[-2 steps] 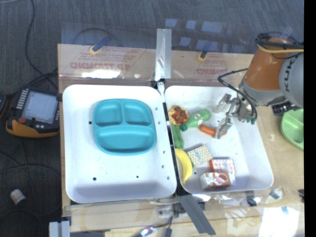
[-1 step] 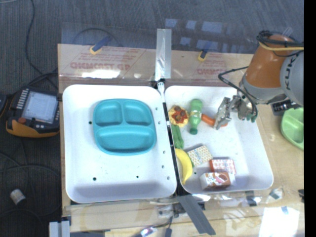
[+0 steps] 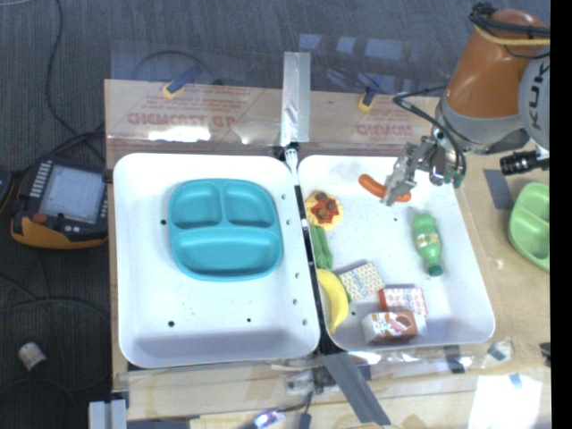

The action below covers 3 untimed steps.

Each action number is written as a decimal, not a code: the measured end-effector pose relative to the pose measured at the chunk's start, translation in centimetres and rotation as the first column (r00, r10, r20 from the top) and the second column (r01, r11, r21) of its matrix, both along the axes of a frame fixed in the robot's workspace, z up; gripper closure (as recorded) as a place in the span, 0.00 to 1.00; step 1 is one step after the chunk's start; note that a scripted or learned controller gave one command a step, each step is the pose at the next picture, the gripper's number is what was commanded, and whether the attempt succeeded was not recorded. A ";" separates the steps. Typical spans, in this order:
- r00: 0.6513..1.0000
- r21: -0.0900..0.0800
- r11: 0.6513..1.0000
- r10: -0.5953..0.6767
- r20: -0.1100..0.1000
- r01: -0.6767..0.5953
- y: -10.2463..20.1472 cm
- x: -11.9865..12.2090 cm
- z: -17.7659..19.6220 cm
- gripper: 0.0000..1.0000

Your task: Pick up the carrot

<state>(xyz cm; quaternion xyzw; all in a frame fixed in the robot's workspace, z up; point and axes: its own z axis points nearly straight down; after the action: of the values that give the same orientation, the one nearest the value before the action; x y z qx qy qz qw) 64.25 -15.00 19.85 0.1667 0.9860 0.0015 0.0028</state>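
The carrot (image 3: pixel 370 184) is a small orange-red piece lying near the back of the right bin (image 3: pixel 474 284). Its left end is visible, while its right part runs under the gripper. The gripper (image 3: pixel 394 189) hangs from the grey and orange arm (image 3: pixel 490 70), which reaches in from the upper right. The tip is right over the carrot's right half, at or just above it. I cannot make out whether it touches the carrot.
The right bin also holds a pizza slice toy (image 3: pixel 323 208), a green pickle (image 3: pixel 322 247), a banana (image 3: pixel 335 298), a green bottle (image 3: pixel 427 242), a patterned white box (image 3: pixel 361 281) and a red pack (image 3: pixel 396 315). A teal divided plate (image 3: pixel 223 228) lies in the left bin (image 3: pixel 143 320).
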 end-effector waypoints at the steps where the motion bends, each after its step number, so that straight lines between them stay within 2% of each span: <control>1: 1.000 0.000 1.000 -0.014 0.000 0.014 -3.9 1.8 3.9 1.00; 2: 1.000 0.001 1.000 -0.022 -0.003 0.022 0.6 -2.3 2.4 1.00; 3: 0.986 -0.002 0.986 -0.166 -0.002 0.166 -6.1 1.5 3.3 1.00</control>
<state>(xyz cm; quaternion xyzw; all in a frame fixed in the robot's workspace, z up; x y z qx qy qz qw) 65.72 -21.05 23.12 0.2482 0.9687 0.0004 0.0019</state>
